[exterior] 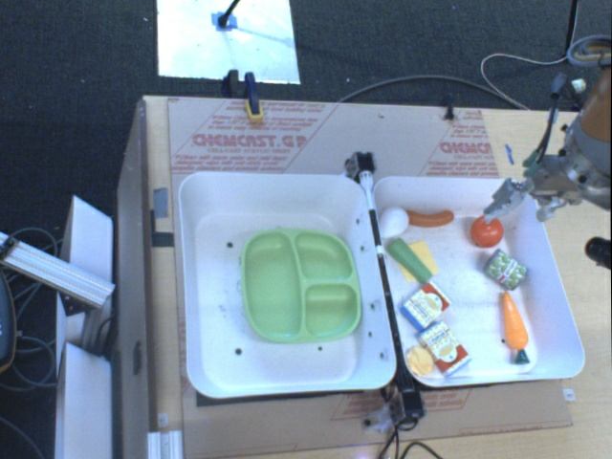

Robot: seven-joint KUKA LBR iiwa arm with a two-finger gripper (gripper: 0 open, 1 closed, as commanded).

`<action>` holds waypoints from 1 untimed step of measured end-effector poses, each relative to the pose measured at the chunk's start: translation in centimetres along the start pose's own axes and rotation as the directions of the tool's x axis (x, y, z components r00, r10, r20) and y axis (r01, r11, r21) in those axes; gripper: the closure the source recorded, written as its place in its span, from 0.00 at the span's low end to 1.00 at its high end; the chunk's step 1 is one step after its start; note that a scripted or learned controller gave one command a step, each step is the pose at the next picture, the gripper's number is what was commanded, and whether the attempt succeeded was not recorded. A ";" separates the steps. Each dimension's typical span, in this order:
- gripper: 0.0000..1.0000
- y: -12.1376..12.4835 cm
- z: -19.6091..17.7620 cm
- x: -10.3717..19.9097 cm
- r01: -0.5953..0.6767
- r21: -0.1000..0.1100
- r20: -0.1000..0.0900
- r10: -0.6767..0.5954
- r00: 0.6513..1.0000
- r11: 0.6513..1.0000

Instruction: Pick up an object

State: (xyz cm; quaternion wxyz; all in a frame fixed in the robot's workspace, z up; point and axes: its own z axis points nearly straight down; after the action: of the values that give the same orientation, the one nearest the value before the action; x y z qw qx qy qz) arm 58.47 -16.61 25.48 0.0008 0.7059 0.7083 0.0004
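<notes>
Overall, bench [316,132] w/ two white bins [206,256] on dark carpet [76,55]; end effector [521,197] spread, nothing between.

The grey arm [591,151] reaches in over the far right corner of the right bin [564,325], its pincer [524,199] spread open just above that bin's far right rim.

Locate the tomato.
The tomato sits near the right bin's far edge, right of the sausage, just below the claw.
</notes>
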 end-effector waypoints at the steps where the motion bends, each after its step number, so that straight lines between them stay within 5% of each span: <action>1: 0.00 4.3 17.1 -2.1 0.000 0.000 0.000 0.000 1.000 1.000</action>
State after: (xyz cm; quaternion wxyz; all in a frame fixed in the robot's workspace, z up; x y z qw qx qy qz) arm 62.78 -18.72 8.44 0.0011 0.7059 0.7083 0.0004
